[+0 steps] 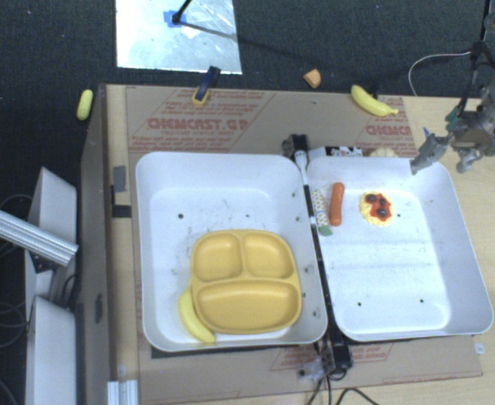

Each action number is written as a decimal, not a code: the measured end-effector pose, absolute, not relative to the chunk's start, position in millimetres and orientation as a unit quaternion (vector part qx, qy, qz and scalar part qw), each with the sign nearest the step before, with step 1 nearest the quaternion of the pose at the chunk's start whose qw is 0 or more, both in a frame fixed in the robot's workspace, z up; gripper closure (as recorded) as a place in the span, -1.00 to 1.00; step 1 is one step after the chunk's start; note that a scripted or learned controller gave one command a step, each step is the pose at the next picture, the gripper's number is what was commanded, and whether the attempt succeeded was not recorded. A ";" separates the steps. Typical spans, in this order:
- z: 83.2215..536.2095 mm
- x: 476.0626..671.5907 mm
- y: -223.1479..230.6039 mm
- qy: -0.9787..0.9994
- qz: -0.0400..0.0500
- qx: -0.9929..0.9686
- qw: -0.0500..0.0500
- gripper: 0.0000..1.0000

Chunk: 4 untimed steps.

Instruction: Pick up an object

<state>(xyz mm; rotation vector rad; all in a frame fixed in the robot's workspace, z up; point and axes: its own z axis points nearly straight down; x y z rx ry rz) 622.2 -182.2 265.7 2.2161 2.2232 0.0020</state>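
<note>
The gripper (446, 148) hung spread over the right bin's (449, 310) far corner; it needed to centre squarely above the hotdog (337, 203) before descending.

We are counting two white bins, the left bin (158, 192) and the right bin (449, 251). We are seeing one yellow divided tray (245, 280). We are finding three bananas: one (194, 319) beside the tray, one (372, 101) on the bench and one (84, 104) off its left edge. We are also counting one hot dog (337, 203), one small pizza (377, 207) and one small orange piece (313, 78).
</note>
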 end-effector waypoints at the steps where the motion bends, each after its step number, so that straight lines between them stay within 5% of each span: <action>1: 109.0 619.6 -137.8 0.709 0.000 0.706 -0.001 -1.00; 2: 86.0 650.7 -174.8 0.708 0.001 0.707 0.003 -1.00; 3: 85.1 662.0 -92.2 0.709 0.002 0.705 0.001 -1.00; 4: 84.9 631.9 -86.7 0.707 0.000 0.707 0.002 -1.00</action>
